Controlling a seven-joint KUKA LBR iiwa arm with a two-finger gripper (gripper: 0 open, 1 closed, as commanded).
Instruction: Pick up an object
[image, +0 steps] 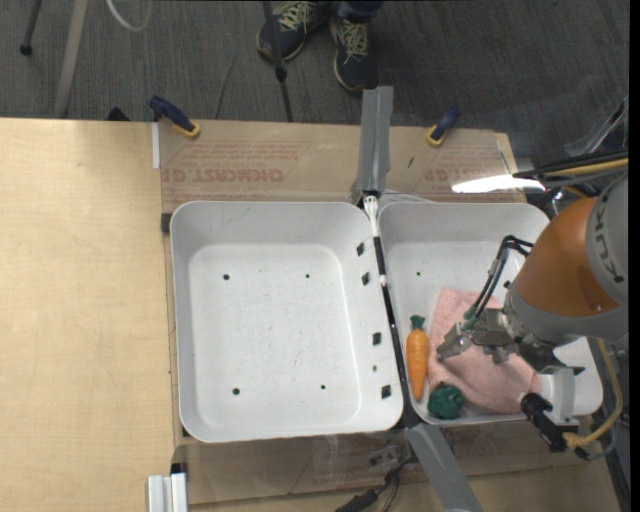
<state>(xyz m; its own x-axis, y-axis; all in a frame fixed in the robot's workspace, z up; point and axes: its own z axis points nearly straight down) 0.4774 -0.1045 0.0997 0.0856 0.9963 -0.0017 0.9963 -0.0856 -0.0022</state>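
Note:
In the right bin (450, 225) an orange carrot (416, 356) with a green top lies along the left wall. A dark green lumpy object (446, 401) sits at the front, just below the carrot. A pink cloth (475, 370) is spread over the bin's floor to their right. My gripper (455, 343) hangs over the pink cloth's left part, pointing toward the carrot, with the arm's orange band (570, 265) behind it. Nothing shows between its fingers.
The left bin (200, 300) sits beside the right one, parted by a grey divider bar (376, 150). Blue and orange clamps (172, 115) hold cardboard at the back. A person's shoes (320, 35) stand beyond the bench. A wooden bench top (75, 300) stretches left.

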